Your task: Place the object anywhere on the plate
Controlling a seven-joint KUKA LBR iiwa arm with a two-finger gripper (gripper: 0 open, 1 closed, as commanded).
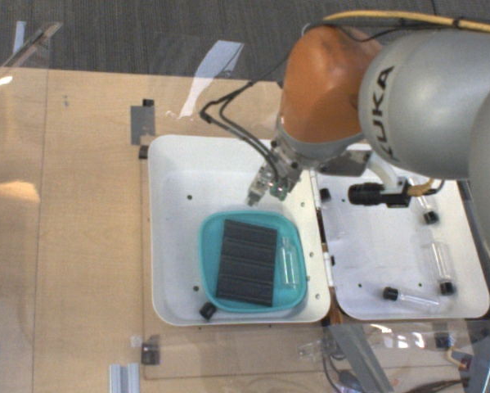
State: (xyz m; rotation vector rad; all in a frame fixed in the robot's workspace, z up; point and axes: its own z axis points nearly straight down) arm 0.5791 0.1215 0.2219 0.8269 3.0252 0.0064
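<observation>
The camera view looks down on a pale wooden bench [65, 219] bearing two shallow white bins side by side. In the left bin [159, 219], a teal plate [208, 248] with rounded corners sits against the near edge, closer to the bin's right wall than to its left. A dark ribbed block [246, 262] lies flat across the middle of the plate, its long side running from far to near. Just beside it, along the plate's right rim, lies a clear vial [289, 262], roughly parallel to the block and resting on the plate. A small black piece [206, 309] lies on the bin floor, touching or nearly touching the plate's near left corner. The grey arm [424, 113] with its orange band [322, 80] reaches in from the right over the far edge of both bins. Its gripper [266, 190] hangs over the left bin just beyond the plate's far rim; whether it is open or closed cannot be told at this angle. In the right bin [375, 252], a second clear vial [438, 262] with a black cap lies near the right wall. A third capped vial [408, 299] lies along the near edge, and a small black-capped piece [430, 216] lies further back.
</observation>
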